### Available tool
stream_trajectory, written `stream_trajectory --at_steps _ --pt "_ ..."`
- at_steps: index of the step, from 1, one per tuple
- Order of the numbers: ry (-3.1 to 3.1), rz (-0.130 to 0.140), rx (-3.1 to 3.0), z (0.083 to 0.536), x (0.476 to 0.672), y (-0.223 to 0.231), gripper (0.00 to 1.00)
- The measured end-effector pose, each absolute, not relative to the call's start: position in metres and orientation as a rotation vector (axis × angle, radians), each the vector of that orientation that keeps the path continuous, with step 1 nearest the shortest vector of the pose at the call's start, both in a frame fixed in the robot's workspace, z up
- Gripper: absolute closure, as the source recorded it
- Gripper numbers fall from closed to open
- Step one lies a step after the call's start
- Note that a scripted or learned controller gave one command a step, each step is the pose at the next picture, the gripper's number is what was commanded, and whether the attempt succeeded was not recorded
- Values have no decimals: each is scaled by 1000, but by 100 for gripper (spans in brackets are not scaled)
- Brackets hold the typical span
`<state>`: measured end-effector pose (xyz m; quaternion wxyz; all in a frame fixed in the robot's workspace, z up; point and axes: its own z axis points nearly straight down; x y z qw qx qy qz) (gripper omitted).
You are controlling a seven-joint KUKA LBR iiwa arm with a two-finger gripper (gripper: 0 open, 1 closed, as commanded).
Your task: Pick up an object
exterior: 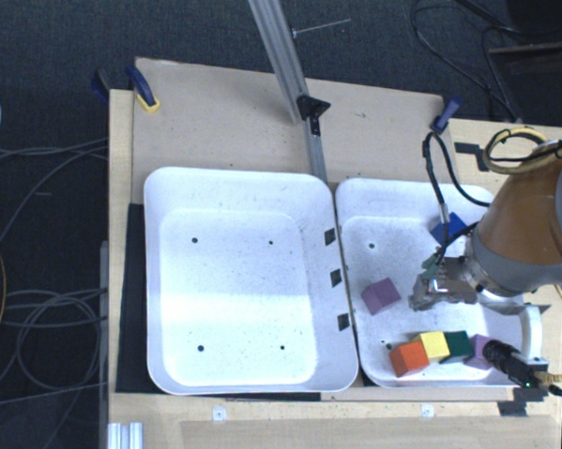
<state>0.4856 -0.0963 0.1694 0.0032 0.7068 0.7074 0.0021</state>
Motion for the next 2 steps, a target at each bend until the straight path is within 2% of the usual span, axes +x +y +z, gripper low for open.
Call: stream_trajectory --at_steps 2 --pt "2220 6 2216 256 484 -97 100"
